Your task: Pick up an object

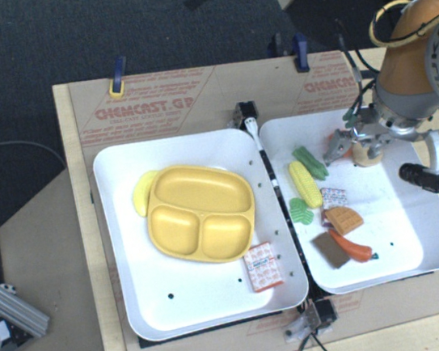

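As I watched from the remote desk, the gripper hung low over the far part of the right bin; I could not tell its state. Nothing visibly sat in its grasp, though a small tan piece lay right under it. The nearest clear target, by my judgement, was the corn cob, off to the claw's left in view and a little nearer the camera. Its long axis ran roughly far-to-near, slightly slanted, beside a green pod. The yellow divided plate sat well apart in the left bin.
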`<state>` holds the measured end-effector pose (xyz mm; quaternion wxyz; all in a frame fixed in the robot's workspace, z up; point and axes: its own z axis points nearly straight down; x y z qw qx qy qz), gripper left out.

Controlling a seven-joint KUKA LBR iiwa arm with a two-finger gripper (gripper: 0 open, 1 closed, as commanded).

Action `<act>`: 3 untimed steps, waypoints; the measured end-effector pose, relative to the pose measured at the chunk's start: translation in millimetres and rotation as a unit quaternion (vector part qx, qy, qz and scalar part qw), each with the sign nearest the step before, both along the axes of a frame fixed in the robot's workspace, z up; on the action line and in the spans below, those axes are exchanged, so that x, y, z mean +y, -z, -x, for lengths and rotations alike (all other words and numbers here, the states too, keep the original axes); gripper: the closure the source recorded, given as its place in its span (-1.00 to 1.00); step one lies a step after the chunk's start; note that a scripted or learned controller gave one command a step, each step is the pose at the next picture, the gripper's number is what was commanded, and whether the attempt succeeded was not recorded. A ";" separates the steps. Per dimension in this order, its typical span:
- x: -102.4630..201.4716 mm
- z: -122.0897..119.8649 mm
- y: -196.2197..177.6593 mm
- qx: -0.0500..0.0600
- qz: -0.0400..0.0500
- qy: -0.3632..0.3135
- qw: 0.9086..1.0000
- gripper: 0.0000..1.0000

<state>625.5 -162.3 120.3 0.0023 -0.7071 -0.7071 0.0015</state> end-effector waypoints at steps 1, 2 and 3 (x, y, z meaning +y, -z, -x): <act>0.6 -2.6 32.1 -0.005 -0.001 0.000 1.000 -1.00; 0.8 -4.7 17.3 -0.007 0.000 -0.001 1.000 1.00; 3.2 -0.8 -45.3 -0.006 0.002 0.000 1.000 1.00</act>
